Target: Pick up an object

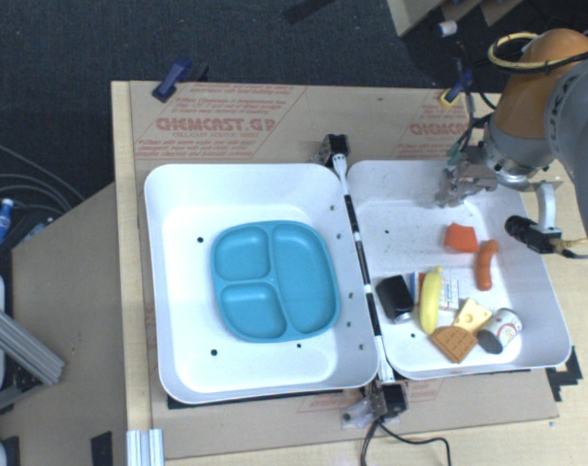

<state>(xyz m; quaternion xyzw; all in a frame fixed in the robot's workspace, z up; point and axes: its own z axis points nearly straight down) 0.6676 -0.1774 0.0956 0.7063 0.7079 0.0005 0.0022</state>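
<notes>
A sky-blue plastic divided plate (275, 280) lies alone in the left white bin (178, 202), probably as a drop-off spot. The right white bin (541, 309) holds the candidates, clustered low: black block (395, 295), yellow banana (429, 301), orange block (460, 238), orange sausage (484, 264). The gripper (456, 188) hangs over the bin's upper edge, holding nothing; its opening I cannot tell.
</notes>
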